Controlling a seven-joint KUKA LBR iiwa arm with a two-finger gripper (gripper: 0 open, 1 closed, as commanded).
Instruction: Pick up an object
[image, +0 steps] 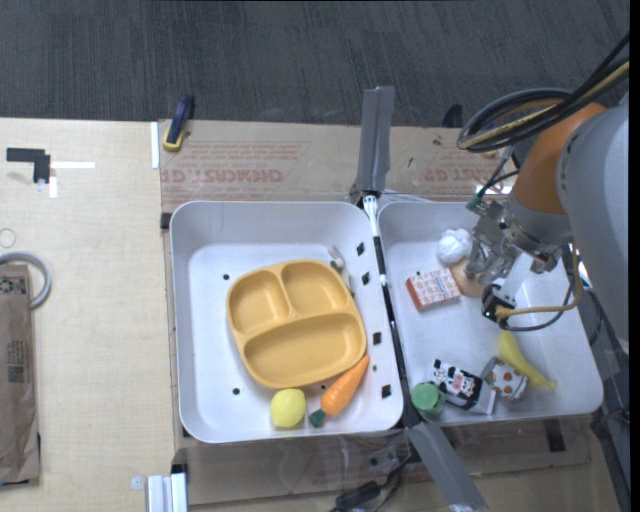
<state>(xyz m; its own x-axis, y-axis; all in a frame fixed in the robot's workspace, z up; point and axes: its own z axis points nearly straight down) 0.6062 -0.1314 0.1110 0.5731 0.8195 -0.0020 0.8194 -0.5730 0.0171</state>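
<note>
Over the right bin (575, 395), we see the grey arm (590, 190) lowered, its gripper (487, 262) just above a small tan object (464, 275) beside a white ball (454, 243) and a red-and-white carton (432, 289). Whether it grips anything, we cannot tell. We judge the reach-in under way; next comes a firm close and lift.

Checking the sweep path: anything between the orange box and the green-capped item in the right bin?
Camera view: that stretch between the orange box and the green-capped item is bare white bin floor.
</note>
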